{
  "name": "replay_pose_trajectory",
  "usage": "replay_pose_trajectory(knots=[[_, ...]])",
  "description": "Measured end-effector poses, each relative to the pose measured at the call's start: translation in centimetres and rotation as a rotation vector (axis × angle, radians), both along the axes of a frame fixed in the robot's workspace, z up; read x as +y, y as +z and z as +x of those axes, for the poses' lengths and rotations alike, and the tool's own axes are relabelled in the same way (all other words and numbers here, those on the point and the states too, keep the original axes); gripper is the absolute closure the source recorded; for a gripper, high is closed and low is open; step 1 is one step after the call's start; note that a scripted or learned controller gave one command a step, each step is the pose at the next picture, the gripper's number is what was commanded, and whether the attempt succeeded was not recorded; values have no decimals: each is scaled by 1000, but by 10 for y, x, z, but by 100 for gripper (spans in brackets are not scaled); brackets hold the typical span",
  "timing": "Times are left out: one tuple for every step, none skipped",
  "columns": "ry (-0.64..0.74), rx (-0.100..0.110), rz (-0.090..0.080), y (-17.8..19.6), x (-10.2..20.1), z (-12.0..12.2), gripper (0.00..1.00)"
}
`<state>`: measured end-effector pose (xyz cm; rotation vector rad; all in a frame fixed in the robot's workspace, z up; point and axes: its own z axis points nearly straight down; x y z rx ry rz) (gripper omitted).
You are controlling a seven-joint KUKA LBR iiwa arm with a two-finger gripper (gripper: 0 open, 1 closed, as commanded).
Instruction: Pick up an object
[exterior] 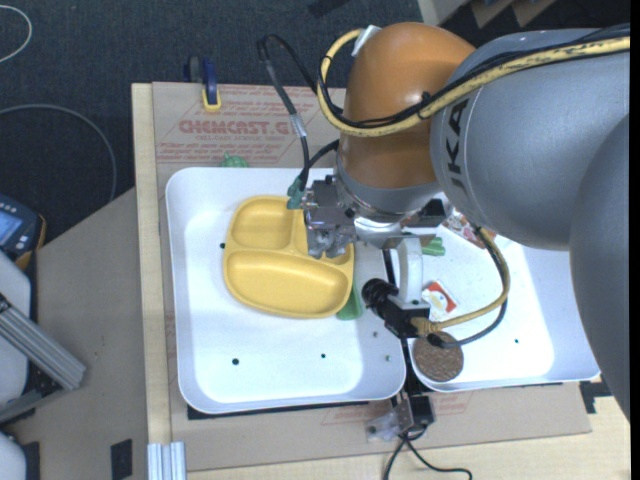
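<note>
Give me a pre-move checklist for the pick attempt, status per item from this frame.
1. Target present: yellow divided plastic tray lies in the left white bin. Ok.
2. Tool position: tool sits low at the tray's right edge. Ok.
3. Finger state: hidden under the wrist. Cannot tell.
4. Grip on the tray: nothing seen between the fingers. Cannot tell.
5. Clutter near the tool: a small green piece by the tray's right corner, a red-and-white item and a round brown disc in the right white bin. Not ok.
6. Cable slack: black and yellow cable loops over the right bin. Cannot tell.
</note>
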<state>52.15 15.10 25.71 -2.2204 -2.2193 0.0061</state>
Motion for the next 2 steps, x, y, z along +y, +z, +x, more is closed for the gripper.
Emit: replay_pose_trajectory(knots=[[-3, -10, 3, 65, -31, -43, 100], [-2, -6, 0, 25, -38, 24, 100]])
